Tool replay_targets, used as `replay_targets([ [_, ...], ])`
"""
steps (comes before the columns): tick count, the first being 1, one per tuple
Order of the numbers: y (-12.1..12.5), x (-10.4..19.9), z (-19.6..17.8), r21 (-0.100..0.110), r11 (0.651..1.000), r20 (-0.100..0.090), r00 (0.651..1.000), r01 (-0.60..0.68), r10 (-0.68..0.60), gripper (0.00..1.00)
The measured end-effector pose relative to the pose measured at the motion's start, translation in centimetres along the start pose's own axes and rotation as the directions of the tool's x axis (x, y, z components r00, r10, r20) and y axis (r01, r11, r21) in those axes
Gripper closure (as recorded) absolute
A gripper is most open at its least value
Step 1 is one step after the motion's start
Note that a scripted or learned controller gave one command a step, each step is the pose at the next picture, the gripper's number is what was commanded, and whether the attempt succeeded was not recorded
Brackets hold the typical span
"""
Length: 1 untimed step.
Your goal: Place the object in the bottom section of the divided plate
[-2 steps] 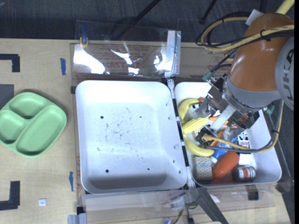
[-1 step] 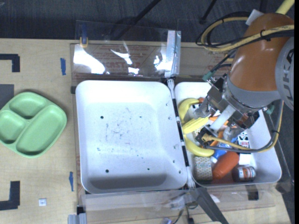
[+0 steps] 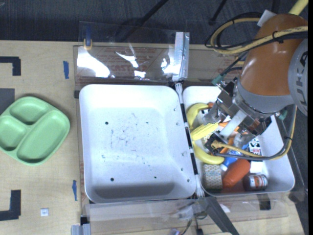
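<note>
Several things crowd beneath my hand point(image 3: 221, 130) in the right bin point(image 3: 288, 180): yellow bananas point(image 3: 198, 114), an orange piece point(image 3: 237, 173) and a small can point(image 3: 255, 181). I cannot tell whether my hand is wide, narrow or holding anything. I judge this the picking step, with the object among them. Next comes a sure hold, then a carry over the left bin point(image 3: 132, 131) to the green divided plate point(image 3: 34, 129) on the bench point(image 3: 44, 58), ending at its bottom section point(image 3: 43, 137).

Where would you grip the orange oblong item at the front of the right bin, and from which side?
Probably across the narrow middle of the orange item, coming straight down from above. It lies slanted among clutter, with a small can close beside it, so side approaches look blocked.
</note>
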State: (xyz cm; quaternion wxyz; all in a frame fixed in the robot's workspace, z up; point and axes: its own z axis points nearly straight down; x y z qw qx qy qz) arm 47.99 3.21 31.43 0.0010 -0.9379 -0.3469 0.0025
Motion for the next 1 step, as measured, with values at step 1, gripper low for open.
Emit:
replay_targets([
  [1, -1.45, 1.18, 6.69, 0.000, 0.994, 0.000, 0.994, 0.113, -0.113, 0.00],
])
